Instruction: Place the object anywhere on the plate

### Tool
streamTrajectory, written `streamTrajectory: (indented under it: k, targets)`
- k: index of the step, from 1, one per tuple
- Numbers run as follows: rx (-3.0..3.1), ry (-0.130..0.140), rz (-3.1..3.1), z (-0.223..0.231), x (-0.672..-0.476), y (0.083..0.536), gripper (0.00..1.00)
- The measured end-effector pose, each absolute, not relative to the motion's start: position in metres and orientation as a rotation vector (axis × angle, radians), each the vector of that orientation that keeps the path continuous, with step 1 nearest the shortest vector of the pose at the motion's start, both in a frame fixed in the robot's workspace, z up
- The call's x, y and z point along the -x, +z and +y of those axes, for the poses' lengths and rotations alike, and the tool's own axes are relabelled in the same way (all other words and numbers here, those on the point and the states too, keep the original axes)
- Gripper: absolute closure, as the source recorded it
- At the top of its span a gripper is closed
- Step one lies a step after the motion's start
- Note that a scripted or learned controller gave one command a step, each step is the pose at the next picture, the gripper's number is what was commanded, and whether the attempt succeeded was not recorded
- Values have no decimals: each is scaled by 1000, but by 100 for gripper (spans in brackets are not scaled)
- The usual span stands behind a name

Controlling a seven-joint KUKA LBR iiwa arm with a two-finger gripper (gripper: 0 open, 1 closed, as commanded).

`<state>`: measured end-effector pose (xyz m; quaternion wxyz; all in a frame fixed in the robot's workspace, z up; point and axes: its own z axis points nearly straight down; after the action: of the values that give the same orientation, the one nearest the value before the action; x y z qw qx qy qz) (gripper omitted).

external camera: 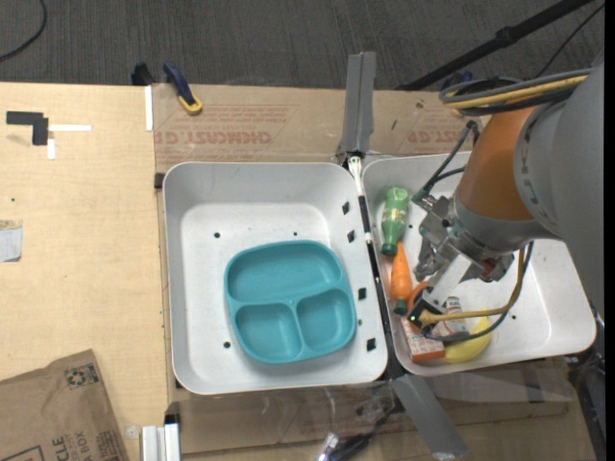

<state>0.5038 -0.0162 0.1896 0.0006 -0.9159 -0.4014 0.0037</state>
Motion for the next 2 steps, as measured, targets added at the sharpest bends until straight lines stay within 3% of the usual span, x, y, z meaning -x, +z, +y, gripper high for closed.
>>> streamTrajectory:
  k: [1,2]
  targets:
    - [2903,9,-1197,-2,-477,190,100]
    - [2782,12,-1454,8,-476,189,100]
